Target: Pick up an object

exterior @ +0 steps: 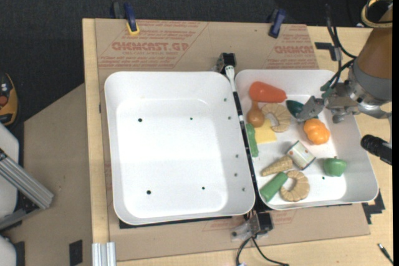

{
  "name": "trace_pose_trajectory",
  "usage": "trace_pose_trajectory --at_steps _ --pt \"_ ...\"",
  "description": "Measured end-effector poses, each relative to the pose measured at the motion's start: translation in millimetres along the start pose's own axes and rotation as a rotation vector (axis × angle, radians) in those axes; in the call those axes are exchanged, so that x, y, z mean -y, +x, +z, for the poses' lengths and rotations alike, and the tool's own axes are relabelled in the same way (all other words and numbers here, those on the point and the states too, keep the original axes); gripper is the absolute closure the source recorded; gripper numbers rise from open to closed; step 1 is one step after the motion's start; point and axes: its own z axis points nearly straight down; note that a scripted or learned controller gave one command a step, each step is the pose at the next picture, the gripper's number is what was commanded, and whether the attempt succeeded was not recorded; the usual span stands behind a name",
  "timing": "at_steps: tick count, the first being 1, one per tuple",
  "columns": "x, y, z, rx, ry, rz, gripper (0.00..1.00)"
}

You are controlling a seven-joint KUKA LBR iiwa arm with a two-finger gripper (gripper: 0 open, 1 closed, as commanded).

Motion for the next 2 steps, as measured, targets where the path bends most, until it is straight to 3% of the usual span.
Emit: trace_pose_trajectory --at_steps 1,2 --pt "-39 11 117 -0.002 0.004 -0.002 0.00" --pt "-5 58 110 -0.002 0.003 -0.002 0.00"
